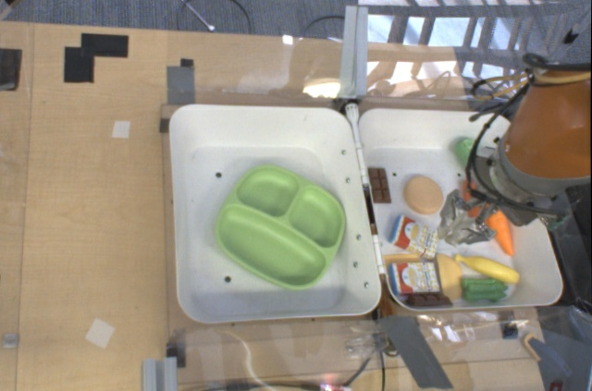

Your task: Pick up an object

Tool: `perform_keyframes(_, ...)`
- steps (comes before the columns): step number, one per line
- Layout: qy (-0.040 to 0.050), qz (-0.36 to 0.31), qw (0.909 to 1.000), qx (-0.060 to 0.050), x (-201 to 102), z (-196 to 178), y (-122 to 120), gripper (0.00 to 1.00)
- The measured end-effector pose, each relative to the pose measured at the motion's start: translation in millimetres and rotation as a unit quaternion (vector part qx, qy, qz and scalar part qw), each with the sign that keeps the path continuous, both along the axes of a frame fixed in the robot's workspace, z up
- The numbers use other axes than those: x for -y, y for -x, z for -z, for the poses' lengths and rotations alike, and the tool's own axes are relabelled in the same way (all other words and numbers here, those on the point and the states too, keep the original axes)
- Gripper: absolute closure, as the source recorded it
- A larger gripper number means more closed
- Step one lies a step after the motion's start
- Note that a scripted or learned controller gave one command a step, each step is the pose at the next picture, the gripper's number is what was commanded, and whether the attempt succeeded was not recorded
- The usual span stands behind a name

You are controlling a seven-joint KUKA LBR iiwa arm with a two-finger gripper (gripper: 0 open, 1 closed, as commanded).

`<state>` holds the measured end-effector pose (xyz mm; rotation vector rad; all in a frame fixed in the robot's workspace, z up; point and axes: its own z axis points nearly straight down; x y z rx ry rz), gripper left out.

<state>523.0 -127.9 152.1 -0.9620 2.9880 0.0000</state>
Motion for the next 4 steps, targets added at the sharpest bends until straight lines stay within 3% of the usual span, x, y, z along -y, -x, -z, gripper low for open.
perform_keyframes(1,0.0001,-0.015,0.9998,0.01,-45.3,-113.2,-105.6,1.0)
perform_keyframes(2,0.0006,-0.155,0.9879,0.001,9.8,-49.8,-55.3,1.0)
perform_keyframes(3,-0.0004,-0.244,0.9699,-0.001,77.9,45.2,-41.6,1.0)
perform_keyframes(4,0.001,-0.089,0.996,0.007,43.1,61.6,-92.1,1.0)
